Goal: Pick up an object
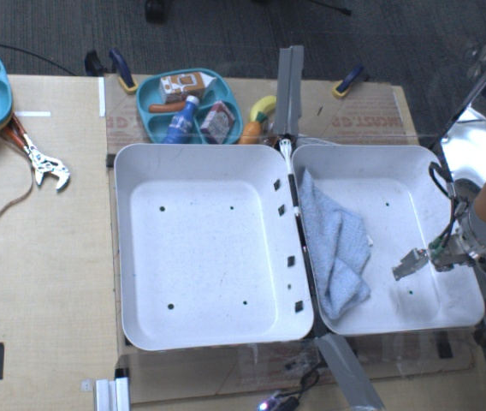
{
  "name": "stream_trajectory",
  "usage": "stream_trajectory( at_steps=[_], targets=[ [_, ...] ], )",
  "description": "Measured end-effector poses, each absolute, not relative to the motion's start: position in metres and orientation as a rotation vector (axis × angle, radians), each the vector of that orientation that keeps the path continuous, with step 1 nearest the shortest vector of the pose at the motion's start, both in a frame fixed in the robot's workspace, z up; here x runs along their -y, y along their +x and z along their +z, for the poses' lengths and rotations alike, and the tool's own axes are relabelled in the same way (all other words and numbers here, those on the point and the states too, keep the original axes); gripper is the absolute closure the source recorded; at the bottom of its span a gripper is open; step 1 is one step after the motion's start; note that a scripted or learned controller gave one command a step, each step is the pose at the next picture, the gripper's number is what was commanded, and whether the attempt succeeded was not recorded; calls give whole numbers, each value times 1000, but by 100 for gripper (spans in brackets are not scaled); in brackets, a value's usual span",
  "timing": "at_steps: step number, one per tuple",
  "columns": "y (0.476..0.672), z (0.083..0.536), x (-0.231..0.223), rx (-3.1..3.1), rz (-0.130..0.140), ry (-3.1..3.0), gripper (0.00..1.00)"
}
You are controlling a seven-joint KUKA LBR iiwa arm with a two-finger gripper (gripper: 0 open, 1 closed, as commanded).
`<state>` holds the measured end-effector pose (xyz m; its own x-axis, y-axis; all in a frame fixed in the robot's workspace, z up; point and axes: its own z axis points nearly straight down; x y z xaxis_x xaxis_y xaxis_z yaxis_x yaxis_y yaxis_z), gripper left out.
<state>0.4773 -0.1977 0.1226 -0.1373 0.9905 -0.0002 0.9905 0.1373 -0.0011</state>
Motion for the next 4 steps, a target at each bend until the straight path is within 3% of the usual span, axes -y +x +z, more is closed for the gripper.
stream_trajectory(
  at_steps=[1,2,3,4],
  targets=[
    [567,92,187,2172,2,-2270,0],
    [539,123,215,2042,-4,-2381,0],
    [546,91,196,1997,3,-2423,0],
    [546,100,196,2000,4,-2421,100]
  ],
)
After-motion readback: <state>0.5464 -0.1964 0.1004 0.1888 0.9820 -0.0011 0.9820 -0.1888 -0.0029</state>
